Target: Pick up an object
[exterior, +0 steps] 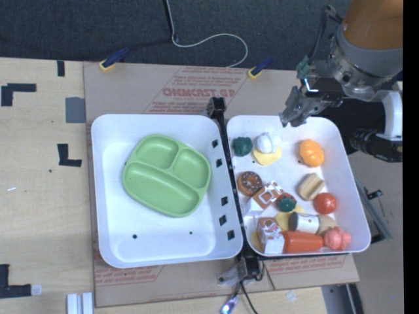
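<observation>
**Gripper hovering over the toy bin's far edge**

The gripper is hanging above the far rim of the right bin, carrying nothing; whether it is spread or closed cannot be told from this angle. Toy foods are lying crowded in that bin: an orange pumpkin-like piece, a fried egg, a dark green vegetable, a chocolate doughnut, a bread roll, a red tomato and an orange carrot along the near wall. In the left bin, a green divided plate is sitting alone. Both bins are resting on the desk.
</observation>
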